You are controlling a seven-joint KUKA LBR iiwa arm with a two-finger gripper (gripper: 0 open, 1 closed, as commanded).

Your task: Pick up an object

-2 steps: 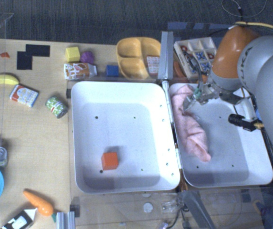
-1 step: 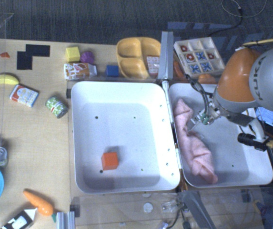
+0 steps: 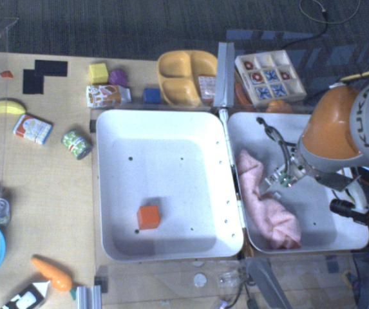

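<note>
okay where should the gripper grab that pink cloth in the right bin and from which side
Probably from straight above, at the raised fold in the middle of the crumpled pink cloth. It lies long and limp along the left wall of the right white bin, so a side approach looks blocked there.

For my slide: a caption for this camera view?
Gripper over pink cloth in right bin; orange block in left bin.
</note>
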